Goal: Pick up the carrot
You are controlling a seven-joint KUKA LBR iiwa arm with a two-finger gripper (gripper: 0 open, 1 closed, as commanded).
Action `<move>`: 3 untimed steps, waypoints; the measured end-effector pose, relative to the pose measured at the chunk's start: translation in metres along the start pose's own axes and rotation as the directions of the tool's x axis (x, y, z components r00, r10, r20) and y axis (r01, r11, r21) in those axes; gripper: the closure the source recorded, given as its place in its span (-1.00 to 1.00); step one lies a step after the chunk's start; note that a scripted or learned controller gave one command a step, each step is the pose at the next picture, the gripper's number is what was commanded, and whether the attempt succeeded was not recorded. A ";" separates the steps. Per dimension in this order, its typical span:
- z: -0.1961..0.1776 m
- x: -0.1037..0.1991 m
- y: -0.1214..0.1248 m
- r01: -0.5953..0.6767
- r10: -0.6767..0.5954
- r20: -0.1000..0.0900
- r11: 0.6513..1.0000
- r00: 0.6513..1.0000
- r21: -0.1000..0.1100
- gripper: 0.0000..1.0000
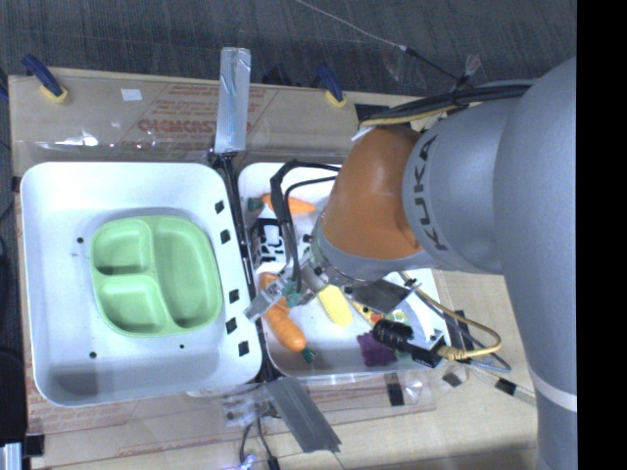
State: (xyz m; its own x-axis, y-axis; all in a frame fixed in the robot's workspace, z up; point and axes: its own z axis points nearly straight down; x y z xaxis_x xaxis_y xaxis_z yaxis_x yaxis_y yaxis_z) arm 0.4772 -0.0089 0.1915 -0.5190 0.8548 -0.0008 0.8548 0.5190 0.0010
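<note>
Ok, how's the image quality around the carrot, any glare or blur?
Camera view: even lighting and no glare on the carrot; the tool above it looks slightly soft, and the arm blocks much of the right bin.

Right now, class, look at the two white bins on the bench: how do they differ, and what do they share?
The left bin holds one thing, a green divided plate; the right bin holds several small items, among them the carrot and a yellow piece. The left bin lies open to view; the right bin is largely covered by the arm. Both are shallow, white and side by side.
</note>
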 end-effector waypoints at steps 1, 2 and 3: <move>0.000 0.000 0.000 0.000 0.000 0.000 1.000 1.000 0.000 -1.00; 0.067 -0.081 -0.052 -0.213 0.213 -0.004 0.977 0.977 0.008 -1.00; -0.002 0.006 0.004 -0.133 0.133 -0.003 0.991 0.991 -0.002 -1.00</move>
